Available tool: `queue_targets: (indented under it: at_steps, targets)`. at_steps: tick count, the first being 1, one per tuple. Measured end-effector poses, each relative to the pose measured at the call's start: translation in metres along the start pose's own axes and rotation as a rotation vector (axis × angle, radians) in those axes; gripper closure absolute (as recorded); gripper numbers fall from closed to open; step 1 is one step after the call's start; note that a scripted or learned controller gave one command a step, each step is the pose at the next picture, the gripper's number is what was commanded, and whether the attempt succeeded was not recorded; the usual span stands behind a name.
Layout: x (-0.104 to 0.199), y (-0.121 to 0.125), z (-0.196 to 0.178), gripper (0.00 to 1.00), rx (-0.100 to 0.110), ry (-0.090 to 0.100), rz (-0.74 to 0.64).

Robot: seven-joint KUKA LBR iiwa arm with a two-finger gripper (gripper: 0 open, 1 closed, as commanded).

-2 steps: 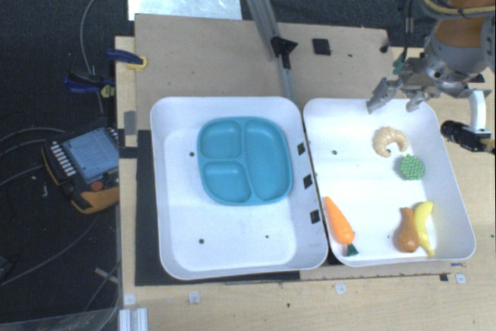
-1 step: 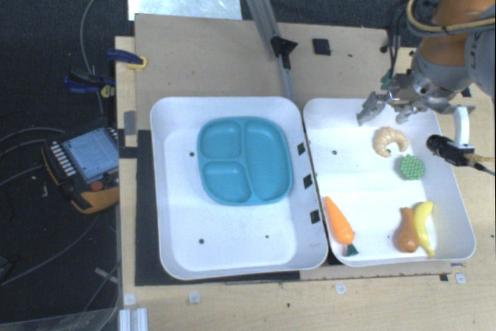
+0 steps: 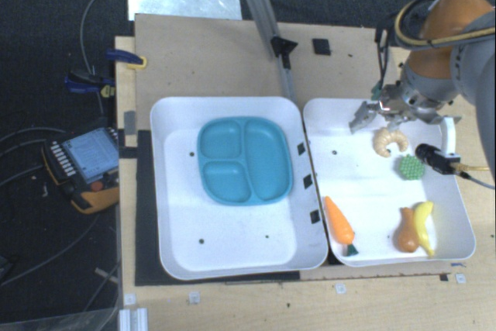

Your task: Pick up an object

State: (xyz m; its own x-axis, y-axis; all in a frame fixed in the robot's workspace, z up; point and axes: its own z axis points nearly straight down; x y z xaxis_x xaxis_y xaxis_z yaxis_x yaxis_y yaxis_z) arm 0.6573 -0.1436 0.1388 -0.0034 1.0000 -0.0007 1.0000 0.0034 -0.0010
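The right bin [image 3: 341,136] holds a tan croissant [image 3: 390,141], a green knobbly ball [image 3: 411,167], an orange carrot [image 3: 339,222], a yellow banana [image 3: 425,227] and a brown-orange piece [image 3: 405,232] touching the banana. My gripper [image 3: 382,118] hangs over the bin's far right part, just above and behind the croissant. Its fingers [image 3: 361,119] are spread open with nothing between them. The orange-banded arm [image 3: 449,19] comes in from the upper right.
The left bin [image 3: 178,244] carries a blue divided plate [image 3: 245,160]. A grey pole [image 3: 260,0] slants over the bench behind the bins. A black and white fitting [image 3: 436,155] with a cable sits at the right bin's right rim.
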Motion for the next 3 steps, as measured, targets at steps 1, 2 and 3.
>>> queue_targets:
  at_steps: [1,2,3]
  targets:
    - [0.0,0.002,-0.014,1.0,-0.007,-0.001,-0.002]
    - [-0.001,0.001,-0.08,1.0,-0.01,-0.001,-0.003]
    - [-0.001,0.001,-0.064,1.0,-0.003,-0.001,-0.004]
